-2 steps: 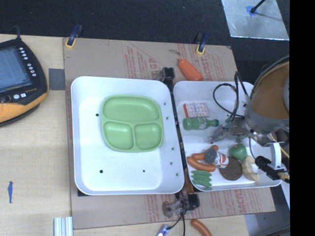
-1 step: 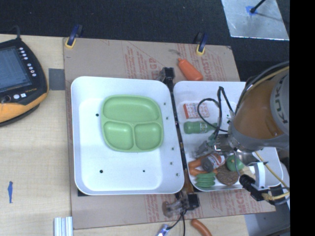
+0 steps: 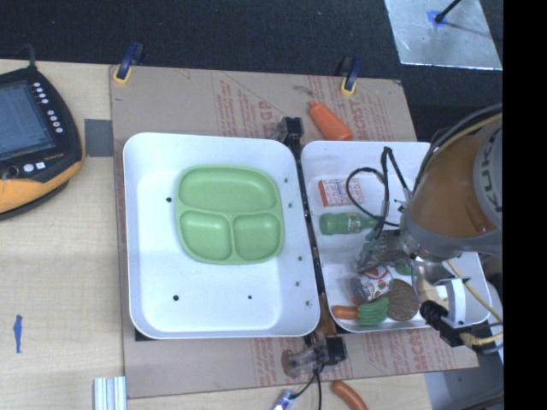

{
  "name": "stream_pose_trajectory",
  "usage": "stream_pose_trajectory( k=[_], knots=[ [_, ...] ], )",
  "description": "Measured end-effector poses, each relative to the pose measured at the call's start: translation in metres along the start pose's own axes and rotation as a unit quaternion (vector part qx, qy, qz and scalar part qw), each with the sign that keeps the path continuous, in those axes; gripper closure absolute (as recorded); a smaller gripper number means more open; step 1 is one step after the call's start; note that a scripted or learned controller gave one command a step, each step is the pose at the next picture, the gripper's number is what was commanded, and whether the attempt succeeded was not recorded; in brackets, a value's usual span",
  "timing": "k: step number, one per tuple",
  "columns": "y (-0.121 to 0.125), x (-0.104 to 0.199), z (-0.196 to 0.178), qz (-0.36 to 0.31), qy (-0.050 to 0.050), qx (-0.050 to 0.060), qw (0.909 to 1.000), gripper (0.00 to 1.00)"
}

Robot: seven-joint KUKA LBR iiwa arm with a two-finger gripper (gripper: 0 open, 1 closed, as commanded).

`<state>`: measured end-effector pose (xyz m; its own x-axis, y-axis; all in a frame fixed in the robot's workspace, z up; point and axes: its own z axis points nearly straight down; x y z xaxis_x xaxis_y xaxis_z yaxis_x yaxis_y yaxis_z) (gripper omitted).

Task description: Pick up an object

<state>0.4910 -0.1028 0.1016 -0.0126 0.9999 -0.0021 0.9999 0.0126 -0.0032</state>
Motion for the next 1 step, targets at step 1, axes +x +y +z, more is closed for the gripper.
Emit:
stream_pose_trajectory(
  k=[1],
  knots=[
    [0.0103,0.0243,-0.0907,0.004,0.001,-0.001,1.0,1.0]
  ],
)
